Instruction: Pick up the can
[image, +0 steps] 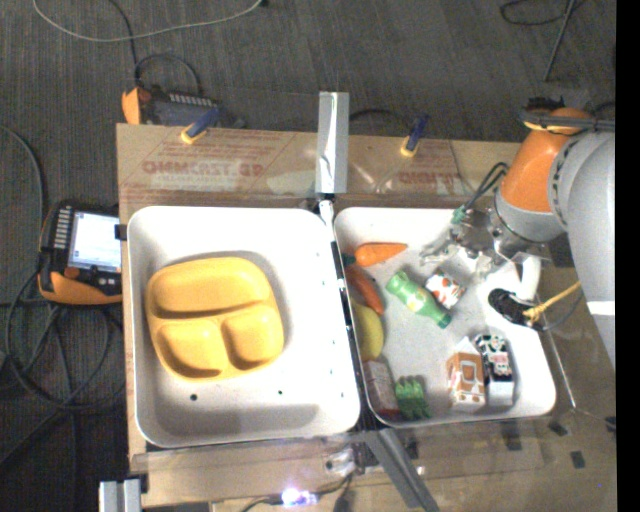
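Camera view gives me the can (444, 289) in the right bin (540, 402), in its upper middle part, lying on its side. It is small, red and white, and its long axis runs on a slant from upper left to lower right; I cannot tell which end is the top. Just beside it on the left lies a green bottle (417, 299), also on its side and roughly parallel, its cap end toward the upper left. Above that is a carrot (381, 254), near the bin's back wall. Along the left wall I see a yellow banana-like piece (371, 333), and further down a green block (411, 396). Two small cartons (479, 375) stand well below the can. My gripper (462, 248) hangs just above and right of the can, with its fingers spread apart and nothing between them. The left bin (310, 400) holds a yellow divided tray (215, 315).
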